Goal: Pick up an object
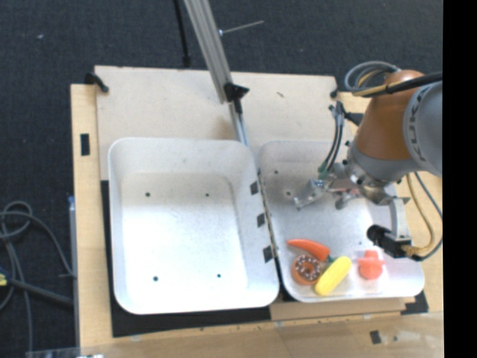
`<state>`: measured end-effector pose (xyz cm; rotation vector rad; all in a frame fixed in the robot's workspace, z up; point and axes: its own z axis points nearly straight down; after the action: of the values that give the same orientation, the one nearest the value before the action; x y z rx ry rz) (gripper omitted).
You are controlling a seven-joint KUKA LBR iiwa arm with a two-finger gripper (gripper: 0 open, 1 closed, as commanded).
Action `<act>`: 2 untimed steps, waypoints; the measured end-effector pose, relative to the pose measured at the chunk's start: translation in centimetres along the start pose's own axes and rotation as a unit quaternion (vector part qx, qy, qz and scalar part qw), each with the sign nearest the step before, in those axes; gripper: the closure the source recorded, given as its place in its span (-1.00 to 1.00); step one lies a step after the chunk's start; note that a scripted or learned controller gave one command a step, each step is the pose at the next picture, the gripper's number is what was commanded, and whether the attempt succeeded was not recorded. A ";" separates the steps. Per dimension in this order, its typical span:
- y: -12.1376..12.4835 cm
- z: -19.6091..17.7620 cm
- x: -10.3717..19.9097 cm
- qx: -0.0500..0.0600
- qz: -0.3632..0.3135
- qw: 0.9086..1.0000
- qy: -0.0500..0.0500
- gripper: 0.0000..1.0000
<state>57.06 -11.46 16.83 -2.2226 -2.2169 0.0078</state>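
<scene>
Nearest you, along the right bin's [387, 293] front wall, lie a smooth yellow banana [332, 274], a round brown doughnut [304, 268], a tapered orange carrot [308, 248] and a small pinkish-orange lump [370, 265], perhaps a strawberry. Behind them the metal pincer [307, 198] hangs over bare bin floor; you cannot tell its spread. The left bin [119, 200] is speckled white plastic. A ribbed aluminium post [209, 36] slants over the wooden tabletop [149, 103].

The arm [395, 129] hides part of the right bin's [298, 162] far rim, and the gripper [309, 198] is too small to read its fingers.
</scene>
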 end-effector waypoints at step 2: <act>0.4 6.9 -0.2 -0.002 0.001 1.000 -0.001 -1.00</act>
<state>57.40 -11.64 9.97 -2.2264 -2.2176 0.0058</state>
